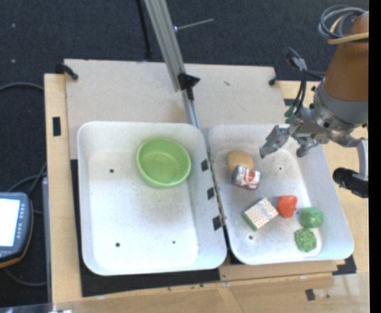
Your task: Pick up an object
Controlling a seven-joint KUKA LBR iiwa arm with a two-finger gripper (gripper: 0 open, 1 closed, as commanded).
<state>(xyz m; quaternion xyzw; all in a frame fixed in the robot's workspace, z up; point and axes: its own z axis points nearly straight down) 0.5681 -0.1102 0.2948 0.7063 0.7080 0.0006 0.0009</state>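
**benchwatcher:** So where's the arm at right now? Looks like the gripper (pixel 286 143) is hovering over the upper part of the right bin (pixel 330 178), fingers spread apart with nothing between them. One finger (pixel 273 141) points down and left toward the clutter, the other (pixel 305 145) sits further right.

**pickbot_fan:** Yep, spread and holding nothing. My guess is it's lined up above the pile before dropping down. All the pickable stuff is in that right bin: a tan rounded thing (pixel 239 159) touching a small red-and-white can (pixel 247 177) just below it, then a patterned box (pixel 260 213) lying at an angle, a red object (pixel 287 206) right beside it, and two green items (pixel 310 218) (pixel 305 240) toward the lower right corner.

**benchwatcher:** And the left bin (pixel 99 194) just has the green bowl (pixel 163 162) sitting upright near its top. Probably why the arm isn't bothering over there, it reaches in from the right and the small stuff is closer.

**pickbot_fan:** Makes sense. Nearest candidates look like the tan thing and the can, just down-left of the fingers. Trouble is they're touching, so a finger could wedge between them or shove one aside. The box or the red object stand a bit more apart from that pair, might be an easier grab.

**benchwatcher:** Either way, nothing's been lifted yet. Everything's lying flat on the bin floor.
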